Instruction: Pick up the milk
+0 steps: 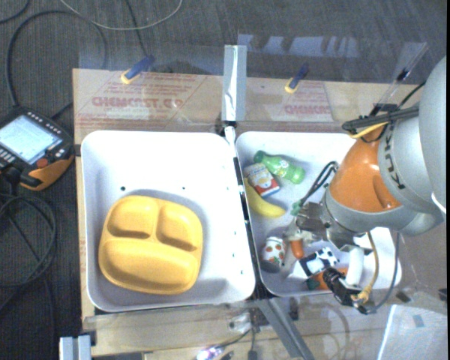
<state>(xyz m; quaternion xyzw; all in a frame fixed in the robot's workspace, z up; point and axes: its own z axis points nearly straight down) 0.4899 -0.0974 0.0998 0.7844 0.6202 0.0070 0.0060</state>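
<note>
Nearest us in the right bin, we see the gripper low among the toys, its jaws' state impossible to tell, while the milk carton lies farther back beside a banana.

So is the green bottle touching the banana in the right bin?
Apart. The camera view shows the green bottle lying above the banana, with a small carton and white bin floor between them.

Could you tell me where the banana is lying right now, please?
The banana lies in the right bin, near its left wall, just below the small carton and the green bottle.
</note>
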